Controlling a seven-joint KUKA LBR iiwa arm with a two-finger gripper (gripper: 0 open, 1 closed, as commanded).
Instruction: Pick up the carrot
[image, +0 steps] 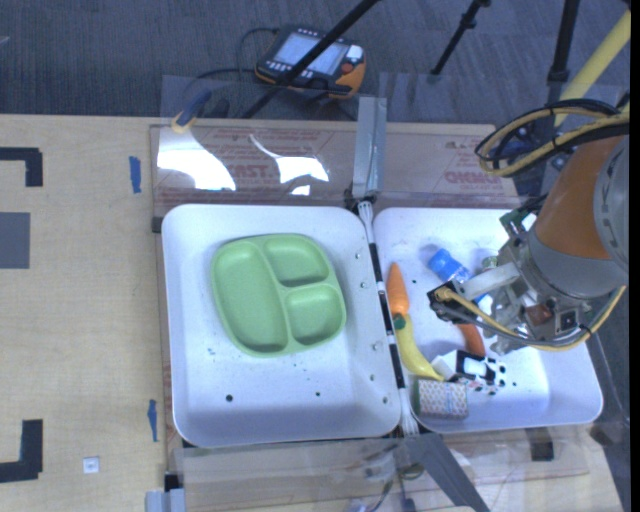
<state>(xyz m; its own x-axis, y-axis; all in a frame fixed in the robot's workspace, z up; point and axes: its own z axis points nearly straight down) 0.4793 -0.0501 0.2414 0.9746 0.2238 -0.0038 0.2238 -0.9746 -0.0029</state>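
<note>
The carrot is orange with a small green end. It lies lengthwise along the left wall of the right bin, just above a yellow banana. My gripper hangs low over the middle of the right bin, to the right of the carrot and apart from it. A small orange-red piece lies just below the gripper, and a blue object lies at its upper left. Nothing of the carrot is under the gripper.
The left bin holds a green divided plate. In the right bin's front part lie a black-and-white item and a patterned cylinder. A metal divider separates the bins.
</note>
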